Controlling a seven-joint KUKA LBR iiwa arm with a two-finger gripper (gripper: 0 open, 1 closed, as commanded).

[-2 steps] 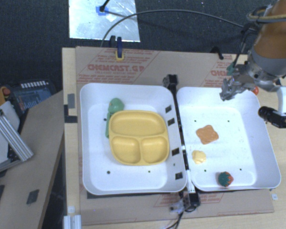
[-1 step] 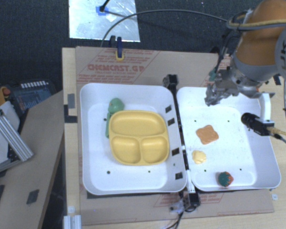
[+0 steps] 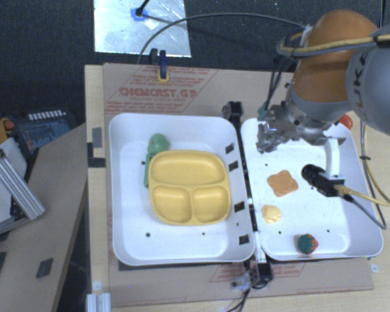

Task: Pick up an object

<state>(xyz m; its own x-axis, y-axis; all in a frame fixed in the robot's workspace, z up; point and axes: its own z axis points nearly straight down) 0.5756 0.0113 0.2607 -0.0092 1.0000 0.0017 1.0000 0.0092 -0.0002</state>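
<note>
Although the arm (image 3: 331,64) hangs over the right bin (image 3: 367,236), nothing is visibly lifted, and the gripper (image 3: 268,137) state cannot be told. Unpicked candidates nearby: orange slab (image 3: 283,183), yellow lump (image 3: 271,213), green ball (image 3: 306,243).

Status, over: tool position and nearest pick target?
Tool above right bin, far-left corner. Nearest thing, tan square, lies flat, apart from it, toward the camera. Nothing between them.
</note>
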